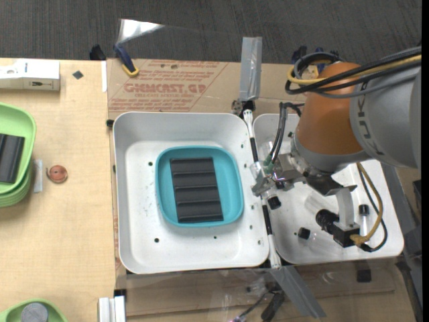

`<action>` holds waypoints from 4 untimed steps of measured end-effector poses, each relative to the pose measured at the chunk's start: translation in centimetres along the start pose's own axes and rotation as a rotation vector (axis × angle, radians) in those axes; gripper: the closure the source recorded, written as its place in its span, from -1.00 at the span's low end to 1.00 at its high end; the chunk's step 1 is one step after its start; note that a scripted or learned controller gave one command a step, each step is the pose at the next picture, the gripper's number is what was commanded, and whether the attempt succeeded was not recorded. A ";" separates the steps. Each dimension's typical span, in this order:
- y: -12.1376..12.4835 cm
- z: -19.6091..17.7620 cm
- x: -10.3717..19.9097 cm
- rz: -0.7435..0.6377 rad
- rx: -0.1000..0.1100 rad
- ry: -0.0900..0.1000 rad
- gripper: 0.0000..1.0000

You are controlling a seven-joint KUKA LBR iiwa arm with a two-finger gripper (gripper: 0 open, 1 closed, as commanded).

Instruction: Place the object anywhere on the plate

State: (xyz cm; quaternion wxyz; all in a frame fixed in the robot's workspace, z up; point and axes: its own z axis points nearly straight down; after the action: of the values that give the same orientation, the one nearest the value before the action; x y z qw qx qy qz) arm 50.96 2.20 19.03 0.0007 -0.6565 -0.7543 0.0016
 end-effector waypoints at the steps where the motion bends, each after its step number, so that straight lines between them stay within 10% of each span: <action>1: 0.0 0.0 0.0 0.000 0.000 0.000 -1.00; 2: -0.3 -0.1 -4.7 -0.073 -0.001 0.000 -1.00; 3: -4.6 -7.9 -10.0 -0.256 -0.003 -0.001 -1.00; 4: -5.1 -20.8 -14.8 -0.112 -0.003 -0.002 -1.00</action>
State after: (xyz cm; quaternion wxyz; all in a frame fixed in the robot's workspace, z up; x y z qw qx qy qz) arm 48.06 -13.10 39.89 -0.0007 -0.6133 -0.7899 0.0011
